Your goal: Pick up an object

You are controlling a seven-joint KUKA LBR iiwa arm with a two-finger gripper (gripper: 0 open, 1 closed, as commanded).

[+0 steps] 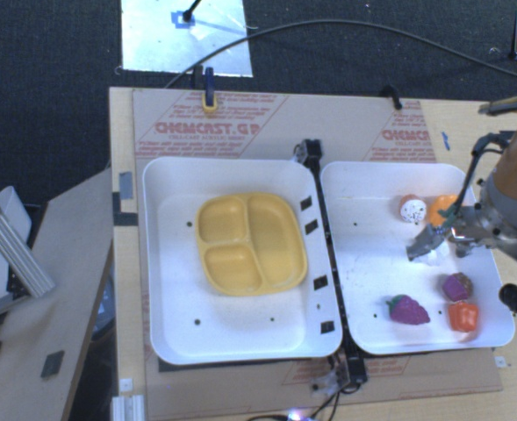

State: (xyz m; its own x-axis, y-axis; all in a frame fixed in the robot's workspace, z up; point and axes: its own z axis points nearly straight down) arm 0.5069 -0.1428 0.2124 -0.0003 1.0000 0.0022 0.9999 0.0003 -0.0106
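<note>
A grey robot gripper (425, 246) is seen over the right-hand white bin (363, 323), its two pale fingertips slightly parted with nothing visible between them, so no object is judged to be held. The nearest objects are found just beyond the fingertips toward the far side of the bin: a small white ball with orange spots (412, 209) and, beside it, an orange piece (442, 207) partly hidden by the wrist. Nearer the front edge lie a purple berry-shaped toy (407, 310), a small maroon lump (456, 286) and a red-orange block (463, 317).
</note>
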